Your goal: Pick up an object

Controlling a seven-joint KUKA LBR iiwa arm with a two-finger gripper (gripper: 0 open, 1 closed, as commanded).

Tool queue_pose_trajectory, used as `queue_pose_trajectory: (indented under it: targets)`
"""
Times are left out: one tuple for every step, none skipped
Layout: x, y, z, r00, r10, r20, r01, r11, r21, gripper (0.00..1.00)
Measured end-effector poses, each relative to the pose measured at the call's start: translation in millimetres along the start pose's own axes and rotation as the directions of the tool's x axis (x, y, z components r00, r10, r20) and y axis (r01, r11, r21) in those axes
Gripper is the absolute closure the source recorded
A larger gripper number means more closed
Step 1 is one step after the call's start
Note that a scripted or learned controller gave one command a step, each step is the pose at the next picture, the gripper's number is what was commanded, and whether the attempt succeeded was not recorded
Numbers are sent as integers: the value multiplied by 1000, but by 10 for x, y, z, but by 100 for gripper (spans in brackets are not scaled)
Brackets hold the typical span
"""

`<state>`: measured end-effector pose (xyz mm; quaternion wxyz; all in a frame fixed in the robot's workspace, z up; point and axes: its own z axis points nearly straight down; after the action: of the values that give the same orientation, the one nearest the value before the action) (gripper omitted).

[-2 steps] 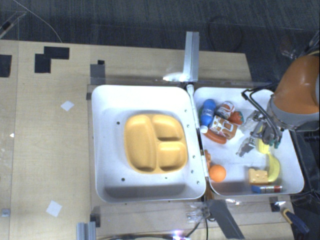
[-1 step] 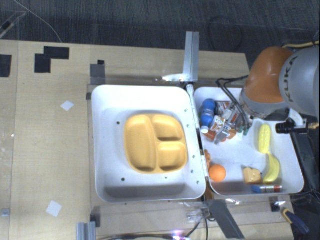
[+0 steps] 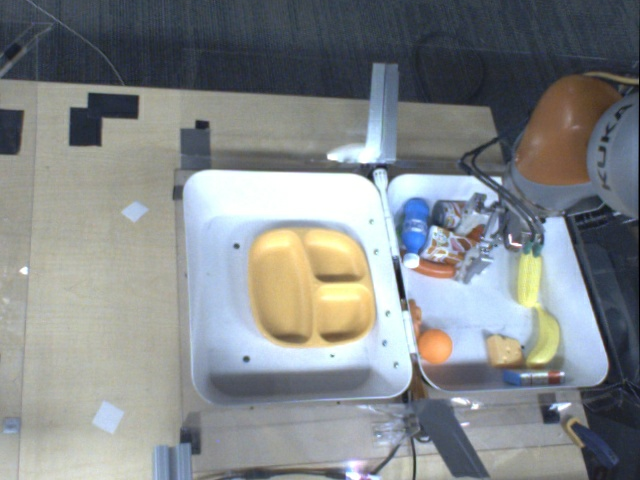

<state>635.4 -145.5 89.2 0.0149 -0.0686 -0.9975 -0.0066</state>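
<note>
Arm low over the right bin, among the clutter.

The left bin (image 3: 200,268) holds a yellow divided tray (image 3: 308,286). In the right bin (image 3: 590,358), the gripper (image 3: 478,236) hangs over a snack packet (image 3: 445,243) beside a blue bottle (image 3: 413,223); it should settle on one item squarely. Whether it is clenched I cannot tell; the packet is partly hidden beneath it.

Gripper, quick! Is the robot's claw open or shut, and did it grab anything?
Gripper: low in the right bin among the items; open or shut, holding or not, cannot be told.

Right bin (image 3: 590,313) centre floor bare; bottle (image 3: 413,222), banana (image 3: 533,303), orange (image 3: 435,346) crowd edges.
</note>
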Motion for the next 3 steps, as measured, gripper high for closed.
queue_pose_trajectory:
  targets:
    - [-27,-8,-120,1000,-1,14,1,1000,4,100]
    - [9,-6,-84,1000,-2,-3,2,1000,3,0]
    - [-92,139,-13,997,79,-27,-78,996,33,0]
